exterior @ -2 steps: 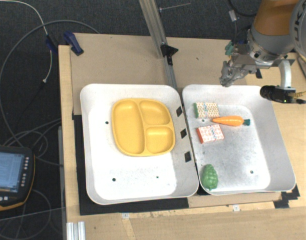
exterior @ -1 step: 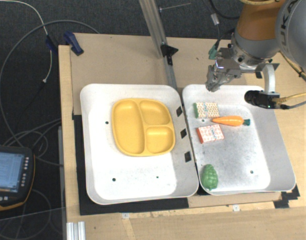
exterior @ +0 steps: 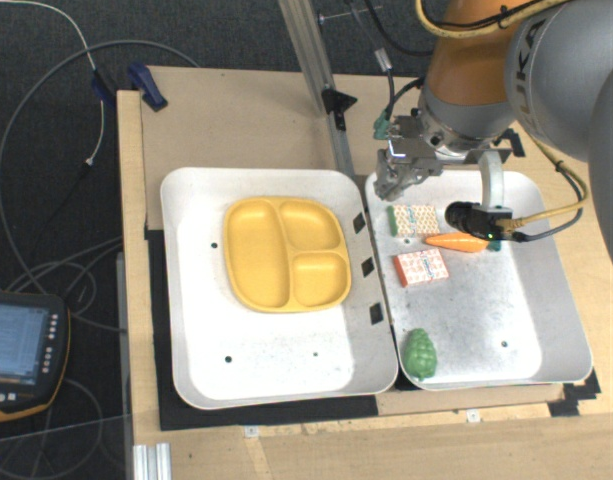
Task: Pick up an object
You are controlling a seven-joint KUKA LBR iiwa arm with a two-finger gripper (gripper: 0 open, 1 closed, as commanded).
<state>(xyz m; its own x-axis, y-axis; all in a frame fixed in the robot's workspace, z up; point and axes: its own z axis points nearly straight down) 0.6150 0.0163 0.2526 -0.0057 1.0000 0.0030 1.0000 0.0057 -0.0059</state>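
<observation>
Arm: grey with an orange band, reaching in from 3 o'clock across the upper right of the view.
Claw: hanging over the far left corner of the right bin, at about 11 o'clock of that bin; whether it is apart or together cannot be told from this angle, and nothing shows between its tips.
Patterned packets: one just below the claw, a second at 6 o'clock of the first, a little apart.
Carrot: orange, lying between the two packets (slightly toward 3 o'clock).
Green object: knobbly, at the bin's 7 o'clock corner, well apart from the rest.
Left bin: carries a yellow divided plate near its middle.
Worktop: bare wood beyond the bins at 12 o'clock.
</observation>
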